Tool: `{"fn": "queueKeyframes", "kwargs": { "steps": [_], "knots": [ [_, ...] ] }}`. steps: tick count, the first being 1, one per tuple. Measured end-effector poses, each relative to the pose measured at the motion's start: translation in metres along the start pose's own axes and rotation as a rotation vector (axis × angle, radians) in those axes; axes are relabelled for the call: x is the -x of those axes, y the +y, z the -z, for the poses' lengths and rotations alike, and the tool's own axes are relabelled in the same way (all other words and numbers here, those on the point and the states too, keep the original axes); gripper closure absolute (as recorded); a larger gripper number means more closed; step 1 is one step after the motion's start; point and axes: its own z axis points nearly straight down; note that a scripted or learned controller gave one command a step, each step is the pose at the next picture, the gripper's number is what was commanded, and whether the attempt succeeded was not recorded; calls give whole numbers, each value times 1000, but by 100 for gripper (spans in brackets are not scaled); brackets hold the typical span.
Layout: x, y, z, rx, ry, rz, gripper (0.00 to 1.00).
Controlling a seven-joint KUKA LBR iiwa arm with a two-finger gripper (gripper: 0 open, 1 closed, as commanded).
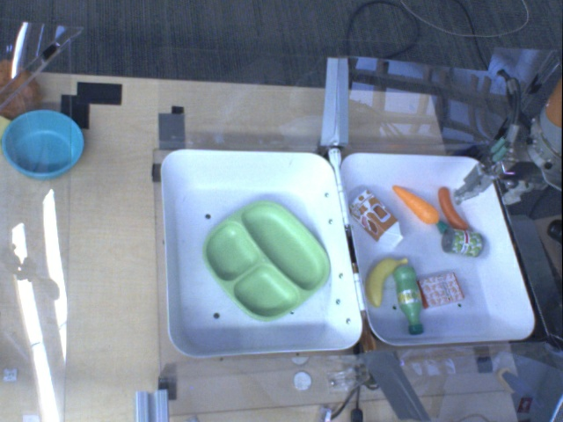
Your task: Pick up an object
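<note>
On my feed, bench w/ two white bins side by side. Left bin [185, 192]: one green divided plate [267, 258], three compartments, sitting roughly centre, tilted diag. Right bin [519, 310] holds the pickables: small brown/white carton [373, 214] near the bin's left wall, upper part; orange carrot [415, 204] just right of it, lying diag; red sausage-like piece [449, 207] right of the carrot, near upright in view; green-topped can or jar [463, 242] on its side just below the red piece, looks touching or nearly so, can't resolve which; yellow banana [381, 280] lower left; green bottle [407, 299] lying beside the banana on its right, touching or just beside; pink/red patterned box [440, 289] right of the bottle. Gripper [471, 185] comes in from the right at the bin's upper right corner, tip just above/beside the red piece, no item seen betw the fingers; whether it's spread or closed I can't tell at this res. Arm body [541, 152] mostly cut at frame edge. Off-bin: blue bowl [43, 143] on the bench far left, well apart from both bins; black cable [387, 11] on the dark floor above.
</note>
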Motion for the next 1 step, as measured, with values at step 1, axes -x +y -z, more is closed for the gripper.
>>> {"fn": "queueKeyframes", "kwargs": {
  "steps": [1],
  "knots": [
    [10, 44, -129, -1, 1, 45, 0]
  ]
}}
